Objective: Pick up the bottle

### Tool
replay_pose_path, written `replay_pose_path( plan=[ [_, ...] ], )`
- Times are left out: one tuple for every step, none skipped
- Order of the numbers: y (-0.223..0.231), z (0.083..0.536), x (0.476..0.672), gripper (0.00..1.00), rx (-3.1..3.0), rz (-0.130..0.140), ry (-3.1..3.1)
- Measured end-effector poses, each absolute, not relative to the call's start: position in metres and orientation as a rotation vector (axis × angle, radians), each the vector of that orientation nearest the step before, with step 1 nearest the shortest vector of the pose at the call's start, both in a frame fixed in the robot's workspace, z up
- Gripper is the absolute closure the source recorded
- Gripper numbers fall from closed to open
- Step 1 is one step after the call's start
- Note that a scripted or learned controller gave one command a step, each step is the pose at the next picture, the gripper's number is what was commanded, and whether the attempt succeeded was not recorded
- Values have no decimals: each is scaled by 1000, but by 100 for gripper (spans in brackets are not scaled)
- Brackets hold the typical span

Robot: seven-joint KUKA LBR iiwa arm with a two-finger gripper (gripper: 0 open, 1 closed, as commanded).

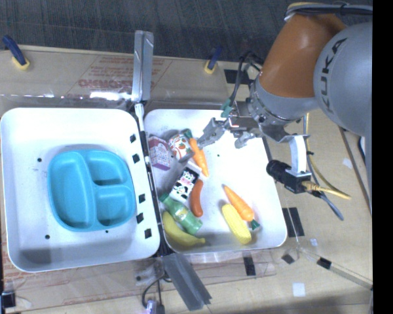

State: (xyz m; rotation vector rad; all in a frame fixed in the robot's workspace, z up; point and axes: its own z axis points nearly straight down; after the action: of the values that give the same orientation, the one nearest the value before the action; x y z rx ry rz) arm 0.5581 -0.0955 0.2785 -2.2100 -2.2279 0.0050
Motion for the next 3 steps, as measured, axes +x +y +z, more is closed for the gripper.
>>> replay_pose_path(
  plan=[
    [-63, 192, 498, 0, -2128, 5, -2306],
    [5, 200, 476, 0, -2160, 5, -2276],
    [6, 190, 524, 0, -2195, 6, -2244]
  ],
)
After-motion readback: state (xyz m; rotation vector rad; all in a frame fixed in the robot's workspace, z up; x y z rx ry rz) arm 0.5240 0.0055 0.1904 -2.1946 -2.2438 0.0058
